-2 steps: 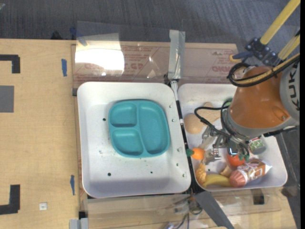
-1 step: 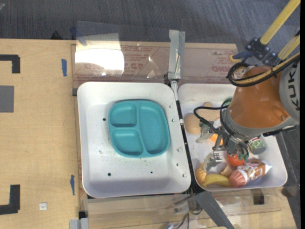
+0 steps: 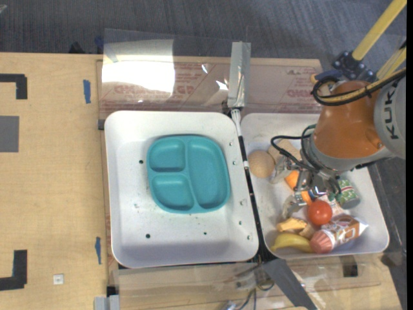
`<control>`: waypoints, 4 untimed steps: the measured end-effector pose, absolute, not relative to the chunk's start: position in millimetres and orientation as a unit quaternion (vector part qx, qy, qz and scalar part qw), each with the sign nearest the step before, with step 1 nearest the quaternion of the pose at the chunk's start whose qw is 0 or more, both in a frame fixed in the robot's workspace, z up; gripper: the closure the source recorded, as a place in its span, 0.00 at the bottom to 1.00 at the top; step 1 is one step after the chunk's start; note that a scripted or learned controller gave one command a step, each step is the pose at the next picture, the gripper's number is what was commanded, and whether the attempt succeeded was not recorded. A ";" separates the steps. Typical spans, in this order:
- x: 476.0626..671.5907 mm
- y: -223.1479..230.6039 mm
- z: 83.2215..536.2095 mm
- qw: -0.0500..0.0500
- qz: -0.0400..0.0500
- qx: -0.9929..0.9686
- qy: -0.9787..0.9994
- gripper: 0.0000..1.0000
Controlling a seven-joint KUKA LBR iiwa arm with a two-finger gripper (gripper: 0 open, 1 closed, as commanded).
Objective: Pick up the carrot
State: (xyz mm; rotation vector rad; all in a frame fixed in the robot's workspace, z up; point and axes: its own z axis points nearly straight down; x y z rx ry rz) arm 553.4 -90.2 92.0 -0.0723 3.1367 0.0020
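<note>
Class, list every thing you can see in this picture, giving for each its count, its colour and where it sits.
Bins: two, white, side by side on the bench.
Divided plate: one, teal, in the left bin.
Potato: one, tan, right bin, near its left wall.
Carrot: one, orange, right bin, beside the gripper.
Tomato: one, red, right bin.
Banana: one, yellow, right bin, front edge.
Arm: one, grey with orange band, over the right bin.
Gripper: one, dark, low among the food.

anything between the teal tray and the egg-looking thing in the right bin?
Yes, in the camera view: the bins' adjoining rims separate the teal tray from the beige egg-shaped item. Otherwise just bare white bin floor.
</note>
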 end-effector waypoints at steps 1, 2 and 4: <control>556.5 -89.7 104.1 0.008 0.000 -0.023 1.000 1.00; 552.0 -77.6 189.9 0.008 -0.001 -0.058 0.998 1.00; 533.9 -39.4 189.2 0.007 0.001 -0.063 0.998 1.00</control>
